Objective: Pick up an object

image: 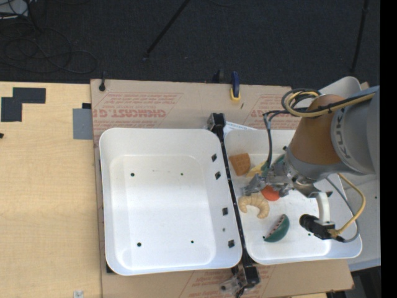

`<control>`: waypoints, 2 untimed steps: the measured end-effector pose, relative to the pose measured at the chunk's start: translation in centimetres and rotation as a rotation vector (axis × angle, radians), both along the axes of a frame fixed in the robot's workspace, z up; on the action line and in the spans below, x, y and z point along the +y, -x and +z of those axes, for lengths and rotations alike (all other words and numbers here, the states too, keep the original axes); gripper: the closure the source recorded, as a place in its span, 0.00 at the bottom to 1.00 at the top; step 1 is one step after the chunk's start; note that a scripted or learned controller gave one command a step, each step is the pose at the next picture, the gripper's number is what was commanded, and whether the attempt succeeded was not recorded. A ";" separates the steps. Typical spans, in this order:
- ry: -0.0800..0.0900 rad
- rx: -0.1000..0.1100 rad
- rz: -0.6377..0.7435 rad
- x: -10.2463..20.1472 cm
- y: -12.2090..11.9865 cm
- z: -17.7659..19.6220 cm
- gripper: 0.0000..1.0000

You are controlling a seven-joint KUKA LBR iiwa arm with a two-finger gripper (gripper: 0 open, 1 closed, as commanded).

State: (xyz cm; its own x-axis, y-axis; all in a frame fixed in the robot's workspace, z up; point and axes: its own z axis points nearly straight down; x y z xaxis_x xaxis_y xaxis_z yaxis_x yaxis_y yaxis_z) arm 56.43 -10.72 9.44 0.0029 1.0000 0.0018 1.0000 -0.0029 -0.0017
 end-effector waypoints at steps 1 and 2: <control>0.000 0.004 0.000 -2.2 5.9 -0.7 0.00; 0.000 -0.004 0.008 2.1 -0.9 -0.7 0.00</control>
State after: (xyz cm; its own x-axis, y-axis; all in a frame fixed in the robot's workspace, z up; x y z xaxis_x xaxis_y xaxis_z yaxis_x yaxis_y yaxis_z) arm 57.34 -8.62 8.76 -0.0054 1.0000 0.0015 1.0000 0.0054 0.0018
